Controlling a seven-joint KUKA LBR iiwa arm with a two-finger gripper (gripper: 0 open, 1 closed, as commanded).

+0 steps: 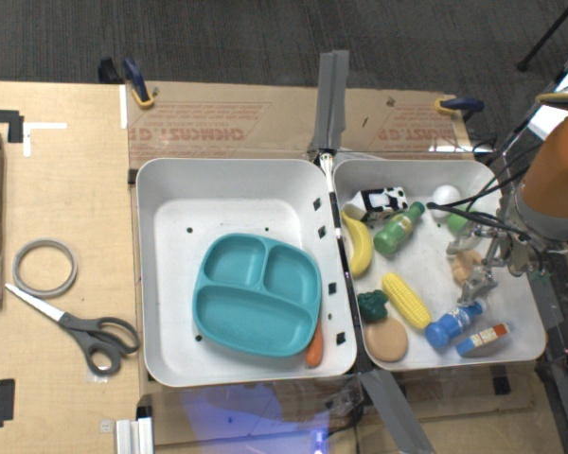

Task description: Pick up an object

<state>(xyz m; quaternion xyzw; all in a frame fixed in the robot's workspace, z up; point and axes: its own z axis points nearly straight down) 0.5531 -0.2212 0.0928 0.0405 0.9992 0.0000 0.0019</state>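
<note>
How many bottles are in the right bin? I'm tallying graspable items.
2. The green bottle lies near the bin's back, beside the banana. The blue bottle lies near the front, right of the corn cob. The arm may hide others on the right side.

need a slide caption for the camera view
Arm's gripper low in the right bin among toy food; teal tray in the left bin.

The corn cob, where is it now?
The corn cob lies in the right bin, below the banana, between the broccoli and blue bottle.
</note>
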